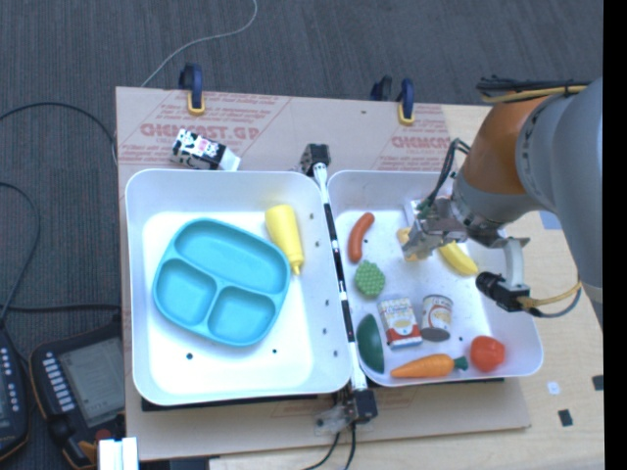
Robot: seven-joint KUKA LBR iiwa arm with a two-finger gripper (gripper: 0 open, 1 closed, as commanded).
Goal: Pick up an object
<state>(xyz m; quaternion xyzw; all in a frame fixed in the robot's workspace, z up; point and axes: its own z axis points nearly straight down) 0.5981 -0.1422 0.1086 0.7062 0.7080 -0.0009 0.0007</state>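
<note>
Over the right bin (529,355), your gripper (423,238) is hovering at the banana (457,257) (yellow, just beside it); I can't tell what it's grasping, if anything. Watch out: it's risking clipping the sausage (360,235) nearby or sliding off that curved peel.

You're looking at a robotics lab test cell.
Your grey industrial arm (558,164) reaches over a plywood table (245,130) with blue clamps (191,81), two shallow white plastic bins (137,262) of toy food, grey carpet (59,47), loose cables (20,213) and a handheld control pendant (83,385).
</note>
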